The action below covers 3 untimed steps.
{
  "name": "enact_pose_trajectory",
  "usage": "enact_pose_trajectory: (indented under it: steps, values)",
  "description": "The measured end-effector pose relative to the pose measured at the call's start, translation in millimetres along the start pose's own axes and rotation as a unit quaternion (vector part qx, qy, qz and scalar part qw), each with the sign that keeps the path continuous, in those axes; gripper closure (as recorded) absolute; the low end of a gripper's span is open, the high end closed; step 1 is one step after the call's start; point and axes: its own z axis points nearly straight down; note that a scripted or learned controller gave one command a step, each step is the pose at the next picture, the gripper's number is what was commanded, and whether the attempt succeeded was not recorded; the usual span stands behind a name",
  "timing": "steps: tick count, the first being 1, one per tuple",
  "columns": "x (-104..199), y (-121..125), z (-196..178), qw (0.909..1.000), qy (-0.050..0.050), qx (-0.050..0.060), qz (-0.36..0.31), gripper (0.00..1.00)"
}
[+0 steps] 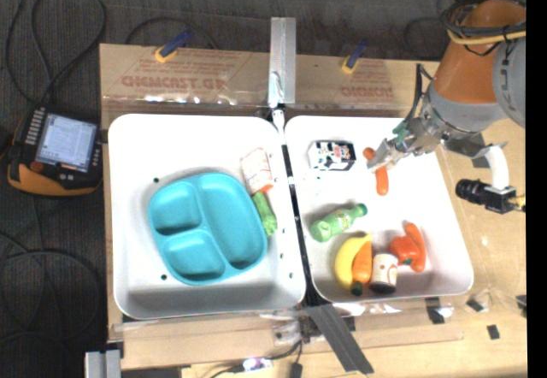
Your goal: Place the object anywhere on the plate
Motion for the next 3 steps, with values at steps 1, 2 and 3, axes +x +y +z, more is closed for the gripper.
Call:
enact_pose_trajectory:
  steps: [1, 2, 3]
  values:
    - [61.3, 6.9, 24.0, 0.9943, 0.001, 0.0, -0.107, 1.0]
    - [140.4, 22.2, 23.6, 0.9755, 0.001, 0.0, -0.22, 1.0]
    - [221.3, 5.3, 23.8, 0.9729, 0.001, 0.001, -0.231, 1.0]
